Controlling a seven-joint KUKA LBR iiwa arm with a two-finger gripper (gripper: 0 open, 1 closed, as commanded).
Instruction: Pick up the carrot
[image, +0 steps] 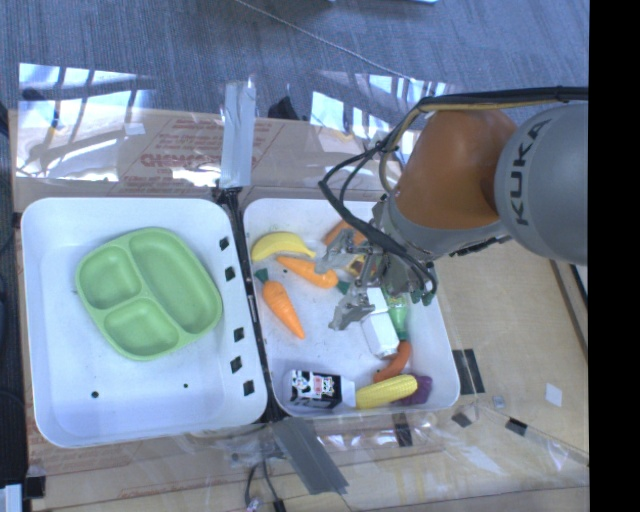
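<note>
Two orange carrots lie in the right bin (440, 340). One carrot (283, 308) rests alone near the bin's left wall, pointing down-right. The other carrot (308, 272) lies just under a yellow banana (280, 245), its right end close to my upper finger. My gripper (337, 290) hangs over the middle of this bin, to the right of both carrots. It is open, with one finger (345, 314) low over the bin floor and nothing between the two fingers. The wrist hides part of the bin's right side.
A white bottle (380, 334), a green piece (399, 318), a red-orange vegetable (397, 358), yellow corn (388, 392), a purple item (423, 385) and a black-and-white carton (315, 388) crowd the bin's lower right. A green divided plate (150, 292) sits in the left bin (50, 400).
</note>
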